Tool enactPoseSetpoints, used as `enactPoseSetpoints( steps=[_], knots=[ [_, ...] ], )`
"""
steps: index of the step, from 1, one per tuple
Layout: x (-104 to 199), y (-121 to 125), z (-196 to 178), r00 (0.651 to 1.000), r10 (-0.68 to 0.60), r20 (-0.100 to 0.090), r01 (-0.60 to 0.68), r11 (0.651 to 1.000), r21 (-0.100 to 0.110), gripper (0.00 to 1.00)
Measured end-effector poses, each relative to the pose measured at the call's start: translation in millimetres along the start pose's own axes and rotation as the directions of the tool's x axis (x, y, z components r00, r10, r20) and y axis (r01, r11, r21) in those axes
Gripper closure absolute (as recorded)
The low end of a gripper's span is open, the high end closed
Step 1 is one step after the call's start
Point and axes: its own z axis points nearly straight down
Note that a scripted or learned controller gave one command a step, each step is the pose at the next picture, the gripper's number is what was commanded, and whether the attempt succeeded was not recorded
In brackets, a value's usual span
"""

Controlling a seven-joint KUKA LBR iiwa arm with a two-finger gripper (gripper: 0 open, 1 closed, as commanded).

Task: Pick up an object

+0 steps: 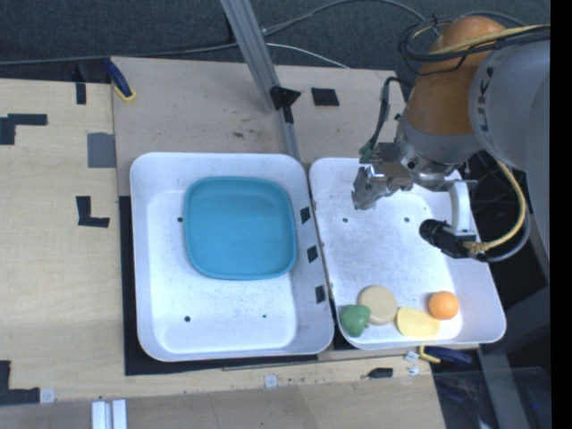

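Observation:
My gripper (365, 196) hangs over the far left part of the right bin (393, 239), and nothing shows between its fingers. Along that bin's near edge lie a green piece (355, 318), a beige round piece (378, 304), a yellow piece (416, 323) and an orange ball (443, 305). They sit well nearer the front than the gripper, with bare bin floor between.
The left bin (161, 266) holds a blue square plate (239, 226). A slanted metal pole (259, 61) rises behind the bins. A black cable fitting (444, 237) hangs from the arm over the right bin's right side.

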Motion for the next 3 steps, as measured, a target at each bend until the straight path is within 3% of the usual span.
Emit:
enactPoseSetpoints(
  steps=[2, 3],
  knots=[
    [89, 33, 15, 1.0, -0.002, 0.0, 0.002, 1.0, 0.001, 1.0],
    [138, 38, 4, 1.0, -0.002, 0.0, 0.002, 1.0, 0.0, 1.0]
  ],
)
